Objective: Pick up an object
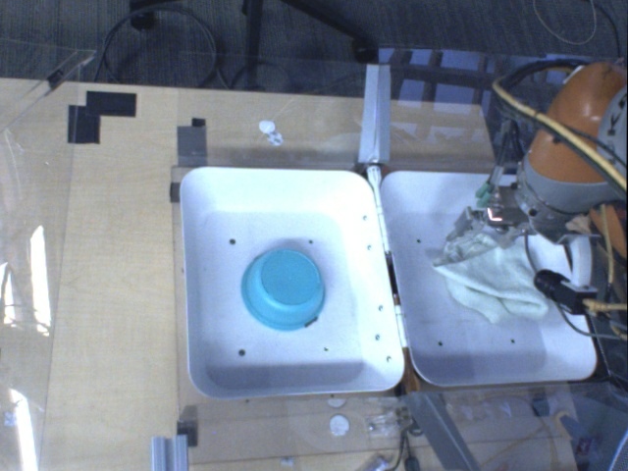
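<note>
White cloth lay crumpled in the right bin, the gripper touching its upper edge; whether its fingers were apart was not clear. A blue bowl sat upside down in the left bin.

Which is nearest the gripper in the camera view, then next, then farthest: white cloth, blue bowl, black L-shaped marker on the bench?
1. White cloth: right bin, directly at the gripper.
2. Blue bowl: upside down in the left bin, well to the gripper's left in view.
3. Black L-shaped marker: on the bench at far upper left, beyond both bins.
</note>
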